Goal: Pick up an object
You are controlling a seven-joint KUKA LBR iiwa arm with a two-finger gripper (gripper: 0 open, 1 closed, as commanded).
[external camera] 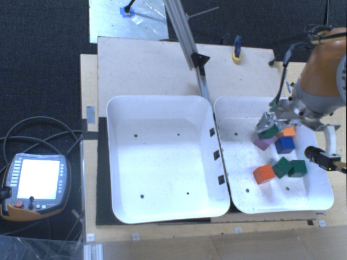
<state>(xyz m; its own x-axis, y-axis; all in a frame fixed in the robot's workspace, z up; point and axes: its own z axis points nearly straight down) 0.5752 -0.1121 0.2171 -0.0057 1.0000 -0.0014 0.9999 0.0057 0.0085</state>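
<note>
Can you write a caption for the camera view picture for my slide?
Robot pincer reaches down among colourful blocks in the right bin.

Pale wooden bench (146, 64) on dark, perhaps carpeted floor (38, 47)

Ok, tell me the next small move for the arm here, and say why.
Probably a short straight lift, to test whether anything comes up. The hand is low in the right bin, at a tight cluster of a green block, a purple block, a blue block and a small orange block. The view does not settle whether it has caught one.
</note>
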